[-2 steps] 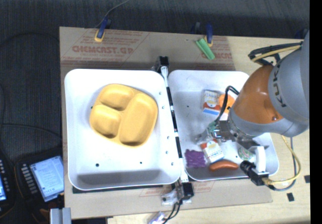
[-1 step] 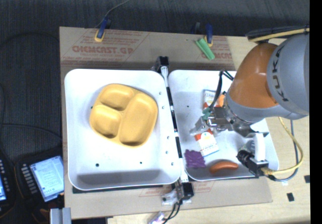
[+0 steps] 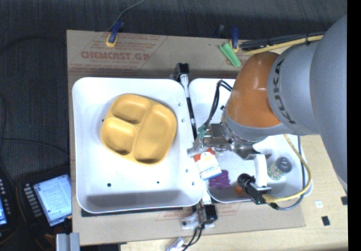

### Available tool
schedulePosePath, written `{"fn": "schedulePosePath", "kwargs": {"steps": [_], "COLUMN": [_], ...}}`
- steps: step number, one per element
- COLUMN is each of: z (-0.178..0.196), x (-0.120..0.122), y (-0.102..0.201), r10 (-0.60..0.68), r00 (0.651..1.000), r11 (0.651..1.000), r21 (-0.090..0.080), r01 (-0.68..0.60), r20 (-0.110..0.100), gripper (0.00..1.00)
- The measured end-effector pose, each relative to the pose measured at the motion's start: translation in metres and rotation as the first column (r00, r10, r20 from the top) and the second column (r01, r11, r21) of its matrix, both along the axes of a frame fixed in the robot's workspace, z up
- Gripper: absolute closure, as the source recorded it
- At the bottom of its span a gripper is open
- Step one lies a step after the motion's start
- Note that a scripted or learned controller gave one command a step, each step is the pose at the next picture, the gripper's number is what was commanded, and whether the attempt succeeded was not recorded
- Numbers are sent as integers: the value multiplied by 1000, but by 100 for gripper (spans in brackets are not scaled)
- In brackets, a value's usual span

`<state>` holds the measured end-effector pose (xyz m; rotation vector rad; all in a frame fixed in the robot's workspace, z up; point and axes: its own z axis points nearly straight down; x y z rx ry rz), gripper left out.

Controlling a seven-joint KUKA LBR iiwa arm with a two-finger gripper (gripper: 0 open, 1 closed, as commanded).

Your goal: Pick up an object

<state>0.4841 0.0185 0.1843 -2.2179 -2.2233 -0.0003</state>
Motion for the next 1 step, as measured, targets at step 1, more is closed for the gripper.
{"fn": "schedulePosePath", "kwargs": {"steps": [1], "z": [50], "x": [9], "y": [57], "r10": [-1], "r00": [1000], "r11": [1000], "r21": [-1], "r01": [1], "r20": [0], "gripper": [100]}}
